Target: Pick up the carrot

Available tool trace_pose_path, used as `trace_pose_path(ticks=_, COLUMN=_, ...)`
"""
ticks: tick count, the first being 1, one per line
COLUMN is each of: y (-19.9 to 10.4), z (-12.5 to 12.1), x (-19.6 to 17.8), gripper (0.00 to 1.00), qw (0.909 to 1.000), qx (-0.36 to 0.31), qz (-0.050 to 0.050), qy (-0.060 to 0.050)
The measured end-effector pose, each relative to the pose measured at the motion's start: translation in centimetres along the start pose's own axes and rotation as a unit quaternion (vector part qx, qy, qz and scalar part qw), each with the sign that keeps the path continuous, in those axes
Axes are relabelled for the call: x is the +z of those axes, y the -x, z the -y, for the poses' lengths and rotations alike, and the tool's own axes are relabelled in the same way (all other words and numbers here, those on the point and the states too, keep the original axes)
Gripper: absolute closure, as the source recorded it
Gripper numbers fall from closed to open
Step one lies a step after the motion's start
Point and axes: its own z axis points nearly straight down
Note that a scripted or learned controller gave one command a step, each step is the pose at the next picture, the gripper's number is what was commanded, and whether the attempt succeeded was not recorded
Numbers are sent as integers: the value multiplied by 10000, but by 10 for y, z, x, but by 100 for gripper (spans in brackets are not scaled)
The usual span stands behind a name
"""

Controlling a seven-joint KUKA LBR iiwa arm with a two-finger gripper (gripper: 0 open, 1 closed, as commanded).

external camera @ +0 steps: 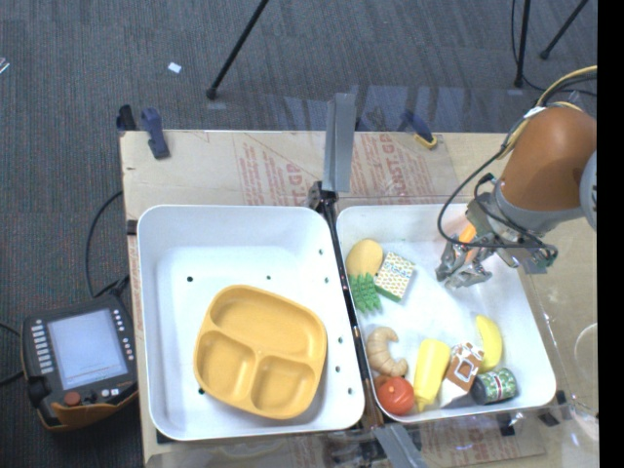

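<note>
Judging handling: the carrot (469, 233) is likely light rigid plastic, smooth, so I'd pinch across its mid-body. It shows as a small orange bit in the right bin (429, 224), near the far right side, right at my tool (466, 269). Can't tell the tool's opening or whether it has hold of anything.

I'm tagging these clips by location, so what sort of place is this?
Probably a robotics lab: a grey-and-orange robot arm reaches over two shallow white plastic bins of toy food, a handheld control pendant lies on the carpet, and tripod legs stand behind.
</note>
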Motion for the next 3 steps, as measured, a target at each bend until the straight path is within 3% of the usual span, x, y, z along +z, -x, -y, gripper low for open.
trace_pose_path(ticks=1, y=41, z=-76, x=-51, gripper=100, qw=9946, qx=1036, qz=16, qy=-3)
trace_pose_path(ticks=2, y=41, z=-76, x=-59, gripper=100, qw=9945, qx=1048, qz=16, qy=1)
trace_pose_path(ticks=3, y=6, z=-60, x=4, gripper=100, qw=9967, qx=-813, qz=-32, qy=29)
